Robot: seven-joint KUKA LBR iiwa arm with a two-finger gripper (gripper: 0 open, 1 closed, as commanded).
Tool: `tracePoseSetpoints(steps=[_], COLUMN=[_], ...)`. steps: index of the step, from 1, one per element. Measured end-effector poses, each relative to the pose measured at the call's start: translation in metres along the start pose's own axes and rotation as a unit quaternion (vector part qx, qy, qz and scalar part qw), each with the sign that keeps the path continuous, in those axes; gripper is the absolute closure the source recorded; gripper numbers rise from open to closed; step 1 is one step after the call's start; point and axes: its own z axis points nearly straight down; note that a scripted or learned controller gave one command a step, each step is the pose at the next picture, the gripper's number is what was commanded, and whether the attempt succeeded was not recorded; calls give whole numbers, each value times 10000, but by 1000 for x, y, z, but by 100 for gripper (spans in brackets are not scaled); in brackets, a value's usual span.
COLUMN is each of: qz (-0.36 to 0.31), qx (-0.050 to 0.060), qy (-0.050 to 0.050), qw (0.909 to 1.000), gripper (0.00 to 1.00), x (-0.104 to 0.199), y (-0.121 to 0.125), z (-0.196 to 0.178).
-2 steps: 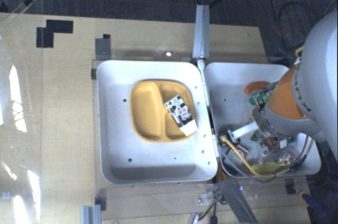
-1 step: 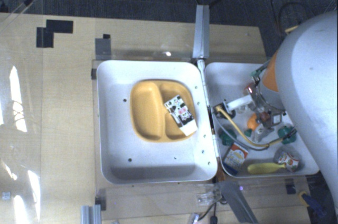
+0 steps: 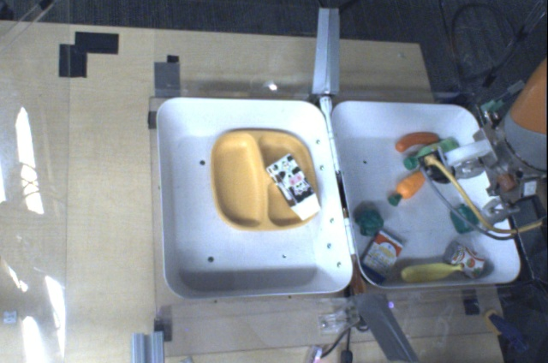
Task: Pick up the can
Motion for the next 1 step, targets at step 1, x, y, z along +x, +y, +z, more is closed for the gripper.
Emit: tracePoseSetpoints(steps=[1], qz=[-1125], qx=[-2], qy=[-4], qw=[9937], gripper=[0], x=[40], y=[13], z=[-14])
